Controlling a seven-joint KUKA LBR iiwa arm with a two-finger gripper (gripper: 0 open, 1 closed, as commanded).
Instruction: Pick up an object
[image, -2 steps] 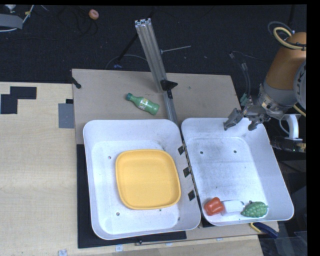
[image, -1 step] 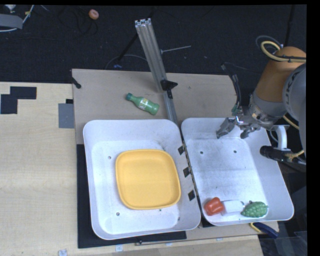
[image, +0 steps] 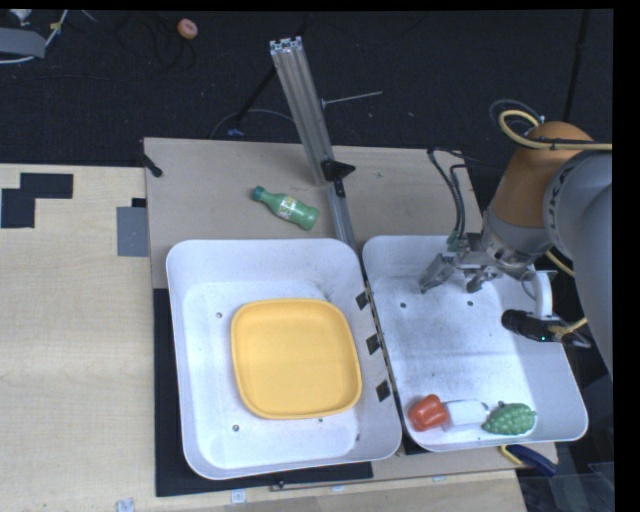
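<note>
Gripper (image: 458, 279) hangs over the far end of the right bin (image: 455, 345), fingers (image: 432, 279) spread open, nothing between them. Along that bin's near wall I see a glossy red pepper (image: 428, 411), a flat white block (image: 466, 412) and a knobbly green grape bunch (image: 509, 419). Left bin (image: 195, 330) holds a smooth yellow square plate (image: 296, 357). Green plastic bottle (image: 285, 207) lies on the tan counter (image: 395, 190). Dark carpet behind.
</note>
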